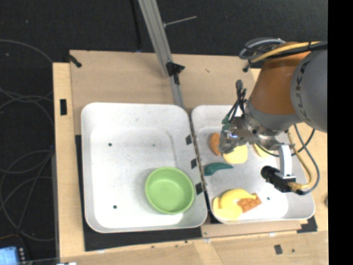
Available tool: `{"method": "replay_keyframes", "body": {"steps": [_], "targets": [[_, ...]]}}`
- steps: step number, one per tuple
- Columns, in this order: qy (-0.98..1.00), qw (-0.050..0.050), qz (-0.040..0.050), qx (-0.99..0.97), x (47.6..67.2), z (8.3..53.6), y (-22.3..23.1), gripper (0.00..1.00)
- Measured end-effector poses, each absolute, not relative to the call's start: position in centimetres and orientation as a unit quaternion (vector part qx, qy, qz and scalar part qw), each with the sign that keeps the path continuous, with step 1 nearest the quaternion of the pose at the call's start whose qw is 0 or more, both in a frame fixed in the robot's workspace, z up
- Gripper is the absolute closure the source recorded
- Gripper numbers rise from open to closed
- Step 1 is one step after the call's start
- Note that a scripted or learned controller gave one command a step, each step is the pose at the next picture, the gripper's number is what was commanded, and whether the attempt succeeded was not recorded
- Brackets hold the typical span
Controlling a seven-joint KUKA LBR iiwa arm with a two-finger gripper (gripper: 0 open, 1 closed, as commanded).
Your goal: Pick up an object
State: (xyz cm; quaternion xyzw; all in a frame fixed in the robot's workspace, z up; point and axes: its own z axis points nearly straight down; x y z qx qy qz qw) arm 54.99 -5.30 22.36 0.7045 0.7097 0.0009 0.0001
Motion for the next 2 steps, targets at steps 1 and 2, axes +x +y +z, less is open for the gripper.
{"method": "replay_keyframes", "body": {"steps": [1,2], "targets": [[0.710,0.000,0.0009,0.704,55.9,21.7,0.3,1.00],[0.710,0.000,0.0015,0.704,56.4,23.4,5.7,1.00]]}}
